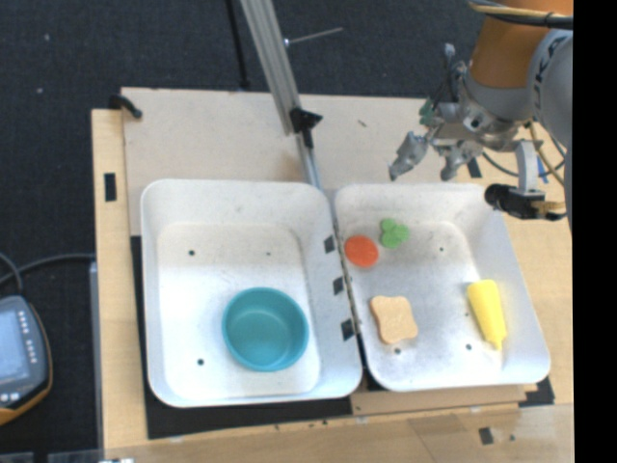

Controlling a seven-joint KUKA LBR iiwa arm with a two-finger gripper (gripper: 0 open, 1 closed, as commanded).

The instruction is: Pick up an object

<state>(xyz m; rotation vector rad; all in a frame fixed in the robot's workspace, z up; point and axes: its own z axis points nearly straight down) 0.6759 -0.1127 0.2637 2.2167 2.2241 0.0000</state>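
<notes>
A pale wooden bench point(212, 133) on dark carpet point(96, 27) carries two shallow white plastic bins point(174, 210), while the tool point(429, 162), fingers spread, hangs at upper right.

Dark speckled floor point(145, 27) around a pale wooden bench point(193, 133), evenly lit.
</notes>
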